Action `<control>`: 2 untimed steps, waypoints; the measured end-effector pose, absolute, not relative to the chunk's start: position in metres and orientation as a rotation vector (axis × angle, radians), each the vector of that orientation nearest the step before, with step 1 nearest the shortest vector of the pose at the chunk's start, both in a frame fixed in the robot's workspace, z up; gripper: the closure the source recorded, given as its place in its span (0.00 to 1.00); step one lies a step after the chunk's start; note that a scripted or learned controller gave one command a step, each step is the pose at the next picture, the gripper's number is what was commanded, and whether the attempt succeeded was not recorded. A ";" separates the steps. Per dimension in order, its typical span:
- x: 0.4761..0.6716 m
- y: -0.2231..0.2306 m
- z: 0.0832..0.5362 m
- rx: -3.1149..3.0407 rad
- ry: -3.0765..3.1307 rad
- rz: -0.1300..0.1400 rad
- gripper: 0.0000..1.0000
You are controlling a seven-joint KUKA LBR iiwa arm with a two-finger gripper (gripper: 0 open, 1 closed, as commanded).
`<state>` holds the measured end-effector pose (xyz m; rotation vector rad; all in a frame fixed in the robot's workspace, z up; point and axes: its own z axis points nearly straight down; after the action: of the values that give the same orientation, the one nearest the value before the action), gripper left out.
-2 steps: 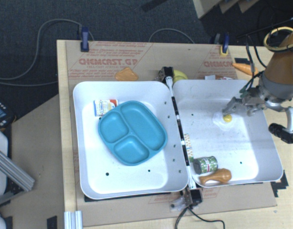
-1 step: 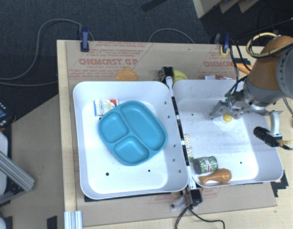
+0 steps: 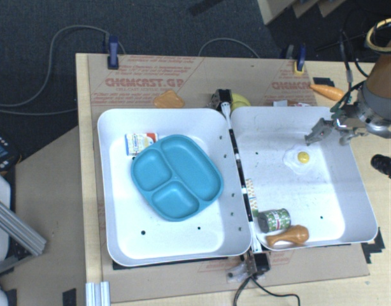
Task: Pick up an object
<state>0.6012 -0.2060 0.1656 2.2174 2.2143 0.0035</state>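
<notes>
- Camera view: fried egg toy [image 3: 301, 158] lies flat mid right bin [image 3: 348, 228], a little below and left of the claw; judged light, thin, slick; best pinched across the raised yolk
- Claw [image 3: 327, 130] hovers over the bin's upper part, fingers spread, holding and touching nothing

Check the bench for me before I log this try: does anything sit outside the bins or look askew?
Yes. An orange piece and a carrot-like toy lie on the board behind the bins, outside both. A yellow-green item is wedged at the bins' far junction. In the right bin, a small can lies tipped on its side.
</notes>
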 end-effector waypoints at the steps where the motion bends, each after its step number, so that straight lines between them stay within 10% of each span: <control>1: 0.597 -0.195 0.111 2.223 2.224 -0.002 0.00; 2: 0.598 -0.196 0.113 2.221 2.222 0.000 0.00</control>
<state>0.5978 -0.1956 0.1132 2.2215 2.2224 -0.0002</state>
